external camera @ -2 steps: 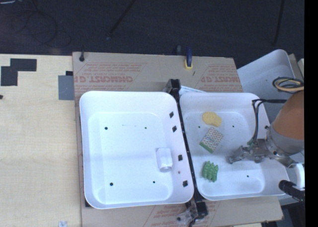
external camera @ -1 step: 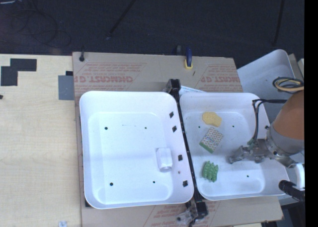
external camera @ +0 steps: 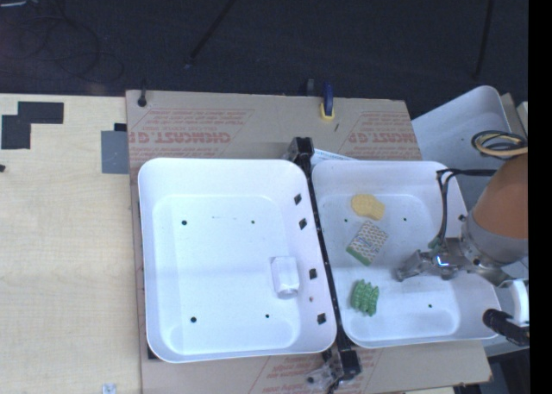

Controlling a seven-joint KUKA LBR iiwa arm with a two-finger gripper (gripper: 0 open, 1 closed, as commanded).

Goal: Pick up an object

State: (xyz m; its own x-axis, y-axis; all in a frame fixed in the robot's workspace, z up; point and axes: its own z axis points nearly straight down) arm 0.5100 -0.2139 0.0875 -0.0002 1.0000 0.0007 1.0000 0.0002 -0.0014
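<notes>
My fingers (external camera: 412, 268) hang over the right-hand shallow white bin (external camera: 431, 332), gripping nothing; their spread I cannot tell. Nearest target: the bumpy green block (external camera: 365, 297), just beside. Best to centre above it, descend straight, then close.

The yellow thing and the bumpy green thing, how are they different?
The yellow thing is pale yellow and looks smooth; the bumpy green thing is bright green and knobbly. The yellow one lies near the far wall of the right bin; the green one lies nearer the front. Both are small and lie apart from the gripper.
</notes>
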